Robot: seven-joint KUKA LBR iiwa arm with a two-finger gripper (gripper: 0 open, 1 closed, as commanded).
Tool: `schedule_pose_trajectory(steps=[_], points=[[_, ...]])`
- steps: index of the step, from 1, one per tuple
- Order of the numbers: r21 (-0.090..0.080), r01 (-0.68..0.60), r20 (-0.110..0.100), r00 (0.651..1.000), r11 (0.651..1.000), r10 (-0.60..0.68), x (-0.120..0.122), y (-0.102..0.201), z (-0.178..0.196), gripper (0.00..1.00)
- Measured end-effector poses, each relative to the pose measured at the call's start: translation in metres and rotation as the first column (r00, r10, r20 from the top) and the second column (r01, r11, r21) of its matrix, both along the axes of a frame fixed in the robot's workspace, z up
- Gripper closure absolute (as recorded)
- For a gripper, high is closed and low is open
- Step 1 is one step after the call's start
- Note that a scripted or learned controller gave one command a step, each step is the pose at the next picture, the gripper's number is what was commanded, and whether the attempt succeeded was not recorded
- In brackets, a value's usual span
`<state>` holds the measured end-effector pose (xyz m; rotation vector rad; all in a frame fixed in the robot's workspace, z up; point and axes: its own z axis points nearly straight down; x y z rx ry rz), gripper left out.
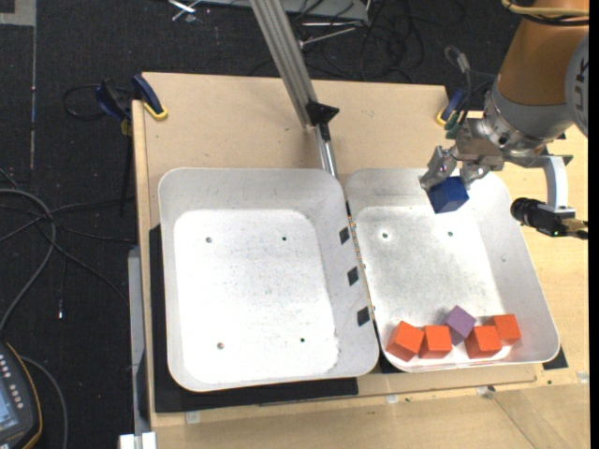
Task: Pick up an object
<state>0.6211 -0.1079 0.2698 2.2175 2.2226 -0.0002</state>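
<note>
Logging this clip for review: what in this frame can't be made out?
- Gripper, camera view: fingertips merge with the blue block; whether it is truly clamped is unclear.
- Whether the blue block is lifted or resting on the right bin: the slanted view hides it.
- Arm: cut off by the top and right edges.

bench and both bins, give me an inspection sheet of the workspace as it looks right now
surface: tan bench bearing left bin and right bin, side by side
job's things: blue block between the tool's fingers, above the right bin's far end; four orange blocks and a purple block along the right bin's near edge
clutter: nothing seen inside the left bin
grippers: tool shut on the blue block
cables: black cables on the floor left of the bench
surroundings: slanted metal pole; blue-and-yellow clamps at the bench's far corners
</note>
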Motion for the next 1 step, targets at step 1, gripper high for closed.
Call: schedule_pose_trajectory(steps=[1], points=[[0.004,-0.005,-0.009,1.0,1.0,0.005,0.0197,0.066,-0.0803,1.0]])
